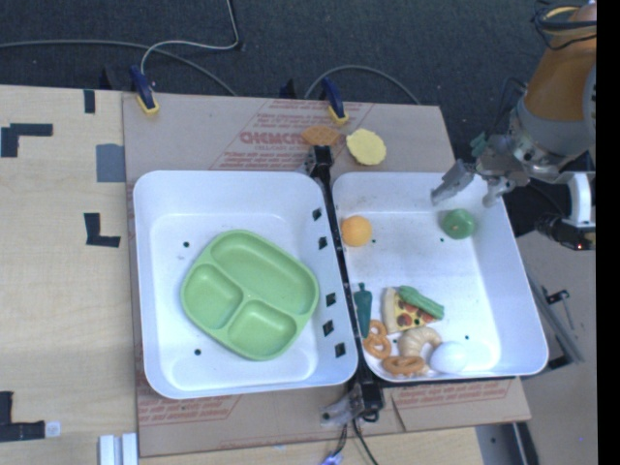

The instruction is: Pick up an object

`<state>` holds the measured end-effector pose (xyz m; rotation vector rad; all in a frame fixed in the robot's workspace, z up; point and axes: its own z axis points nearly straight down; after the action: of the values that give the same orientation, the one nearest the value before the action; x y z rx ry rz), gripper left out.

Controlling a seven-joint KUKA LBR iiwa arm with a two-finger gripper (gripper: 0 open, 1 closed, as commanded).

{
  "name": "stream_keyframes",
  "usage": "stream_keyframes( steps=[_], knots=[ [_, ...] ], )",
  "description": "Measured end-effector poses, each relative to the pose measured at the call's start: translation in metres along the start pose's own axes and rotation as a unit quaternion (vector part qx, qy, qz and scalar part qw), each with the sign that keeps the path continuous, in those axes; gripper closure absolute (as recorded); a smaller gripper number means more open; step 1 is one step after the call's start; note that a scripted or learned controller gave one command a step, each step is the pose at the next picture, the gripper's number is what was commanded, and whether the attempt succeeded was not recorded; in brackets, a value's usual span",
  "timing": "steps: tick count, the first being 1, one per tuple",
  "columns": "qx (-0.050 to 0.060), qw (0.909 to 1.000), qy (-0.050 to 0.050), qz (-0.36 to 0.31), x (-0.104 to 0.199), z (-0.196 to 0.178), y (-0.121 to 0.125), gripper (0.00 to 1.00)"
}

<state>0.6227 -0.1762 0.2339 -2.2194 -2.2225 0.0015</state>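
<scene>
Presently the two-finger grey gripper (472, 189) hangs over the upper right corner of the right-hand shallow white bin (504, 289), its fingers spread apart with nothing between them. The nearest candidate, a small round green ball (458, 224), lies on the bin floor just below the fingertips and close to the right wall.

Risks, as judged: the ball is round and likely to roll away if one finger touches first. Its place beside the wall leaves little room for the outer finger, which could strike the rim. A descent slightly off centre would close on air.

Other contents of the same bin: a small orange ball (356, 231) near the dividing wall, well apart from the gripper; and, crowded together at the lower end, a pizza-slice toy (407, 310), a dark green pepper-like piece (362, 308), brown pretzel shapes (387, 350) and a white egg (449, 357). None obstructs the green ball.

The left-hand white bin (155, 260) holds a light green divided plastic plate (249, 294). A yellow round toy (366, 147) lies on the cardboard outside the bins.
</scene>
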Motion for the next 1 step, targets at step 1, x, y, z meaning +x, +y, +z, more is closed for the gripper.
stream_keyframes(
  steps=[1],
  knots=[
    [-0.001,1.0,0.0,0.0,0.0349,0.1474,-0.0332,0.0]
  ],
)
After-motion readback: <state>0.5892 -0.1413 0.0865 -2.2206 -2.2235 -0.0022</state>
